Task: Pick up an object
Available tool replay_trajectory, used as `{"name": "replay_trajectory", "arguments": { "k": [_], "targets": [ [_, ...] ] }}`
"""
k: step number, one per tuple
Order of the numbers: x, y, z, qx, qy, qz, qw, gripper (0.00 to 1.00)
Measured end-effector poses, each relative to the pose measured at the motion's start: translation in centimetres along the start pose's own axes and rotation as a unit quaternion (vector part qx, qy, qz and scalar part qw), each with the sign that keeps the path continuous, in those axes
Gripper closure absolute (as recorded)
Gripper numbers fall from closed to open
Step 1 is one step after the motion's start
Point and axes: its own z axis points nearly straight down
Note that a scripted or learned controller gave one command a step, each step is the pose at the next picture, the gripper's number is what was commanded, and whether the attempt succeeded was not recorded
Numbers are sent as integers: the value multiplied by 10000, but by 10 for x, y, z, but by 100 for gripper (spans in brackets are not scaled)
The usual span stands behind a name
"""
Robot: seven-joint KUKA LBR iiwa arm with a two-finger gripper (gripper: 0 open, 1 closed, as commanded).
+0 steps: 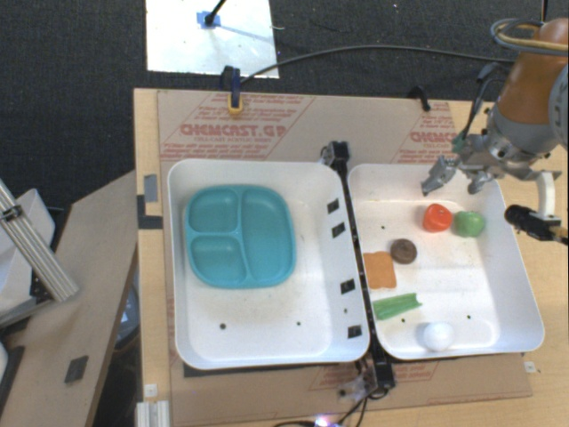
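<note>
Left bin (191, 345): teal tray (240, 236). Right bin (520, 301): brown disc (404, 251), red ball (436, 218), green ball (468, 224). My gripper (457, 178) hangs above that bin's far edge, fingers spread wide, holding nothing; arm enters from right.

**Robot arm reaching in from the right**

A grey arm with an orange band above its wrist slants down leftward. Its gripper (457, 178) hangs below the wrist, two fingers (436, 178) spread apart, nothing between them.
</note>
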Motion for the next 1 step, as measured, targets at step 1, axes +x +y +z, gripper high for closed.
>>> {"name": "replay_trajectory", "arguments": {
  "k": [1],
  "targets": [
    [0,3,-9,-66,-11,-12,10000,0]
  ]
}}
